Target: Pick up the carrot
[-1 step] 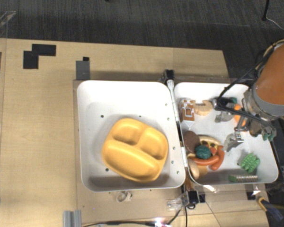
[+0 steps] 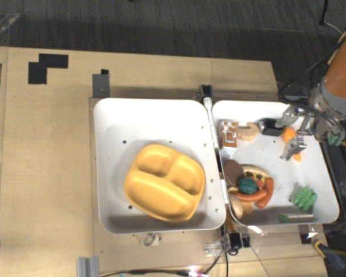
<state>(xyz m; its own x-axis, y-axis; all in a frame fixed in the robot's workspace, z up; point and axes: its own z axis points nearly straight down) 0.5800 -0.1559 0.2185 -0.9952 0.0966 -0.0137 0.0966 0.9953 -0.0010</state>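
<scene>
1. The carrot (image 2: 289, 135) is a small orange piece in the far right part of the right bin (image 2: 330, 180), near the bin's back wall. A second bit of orange shows just below it, next to the gripper, and I cannot tell if it is the same carrot.
2. The gripper (image 2: 294, 146) hangs just at the carrot, with the grey arm (image 2: 340, 82) reaching in from the right. Whether it is released, clenched or grasping something, I cannot tell; the metal parts are too small and mixed with the orange.
3. The carrot looks like a toy, probably light plastic, stiff and smooth. I judge it can slip or roll, so it is better to take it across the middle of its body, not at the thin end.
4. Other toy food lies well apart to the left: a sausage (image 2: 259, 196), a dark green piece (image 2: 247, 185), and a green ridged piece (image 2: 304, 198) toward the front.
5. The left bin (image 2: 112, 120) holds a big yellow bread-shaped thing (image 2: 164, 181).
6. A small brown and white box (image 2: 228, 134) has print on it, but no writing is readable.
</scene>
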